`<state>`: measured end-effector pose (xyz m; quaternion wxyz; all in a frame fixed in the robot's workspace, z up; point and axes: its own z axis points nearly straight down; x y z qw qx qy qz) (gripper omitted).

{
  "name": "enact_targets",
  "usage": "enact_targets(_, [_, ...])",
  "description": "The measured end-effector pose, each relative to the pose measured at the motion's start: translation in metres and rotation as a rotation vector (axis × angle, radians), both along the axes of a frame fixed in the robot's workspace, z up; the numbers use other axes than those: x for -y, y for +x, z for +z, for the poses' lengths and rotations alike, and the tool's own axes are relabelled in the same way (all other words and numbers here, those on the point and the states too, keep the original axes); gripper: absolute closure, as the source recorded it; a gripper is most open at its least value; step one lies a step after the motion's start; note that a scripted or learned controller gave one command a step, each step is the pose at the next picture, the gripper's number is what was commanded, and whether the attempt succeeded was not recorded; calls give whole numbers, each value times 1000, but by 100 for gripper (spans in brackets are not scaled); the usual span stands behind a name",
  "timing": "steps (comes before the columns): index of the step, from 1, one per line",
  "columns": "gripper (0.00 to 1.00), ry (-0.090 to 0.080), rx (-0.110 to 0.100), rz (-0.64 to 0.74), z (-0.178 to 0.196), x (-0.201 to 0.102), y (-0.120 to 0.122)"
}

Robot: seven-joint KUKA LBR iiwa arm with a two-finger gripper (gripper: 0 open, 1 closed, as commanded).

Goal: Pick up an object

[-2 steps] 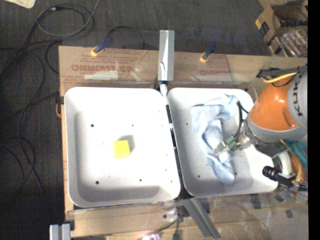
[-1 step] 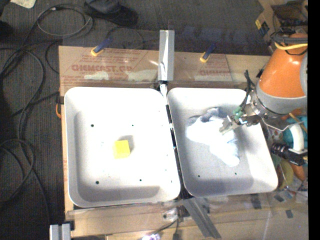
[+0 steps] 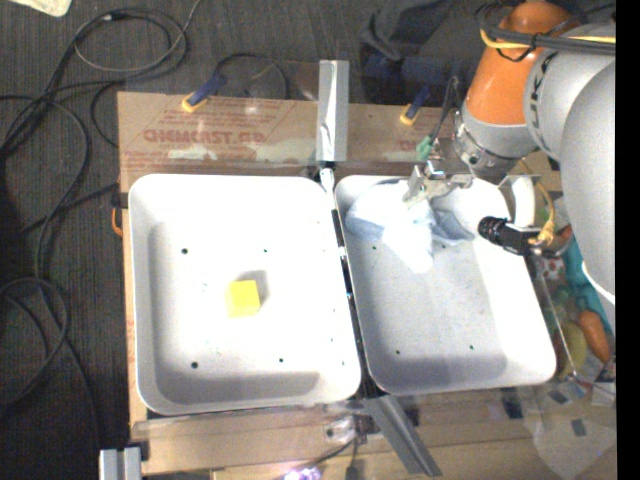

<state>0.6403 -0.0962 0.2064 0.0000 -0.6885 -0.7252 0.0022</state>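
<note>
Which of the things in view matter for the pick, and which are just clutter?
For the job:
- yellow block in the left bin
- pale cloth in the right bin
- tool above the cloth

Lying about:
- cables on the floor
- cardboard sheet
- clamps

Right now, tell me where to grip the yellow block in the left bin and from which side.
Grip the yellow block across two opposite flat side faces, coming straight down from above. It looks like a small cube lying flat on the left bin floor, well away from the walls, so a top-down approach should be unobstructed.
</note>
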Motion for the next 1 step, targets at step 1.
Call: enact_targets(1, [100,-1,1,154,22,104,28])
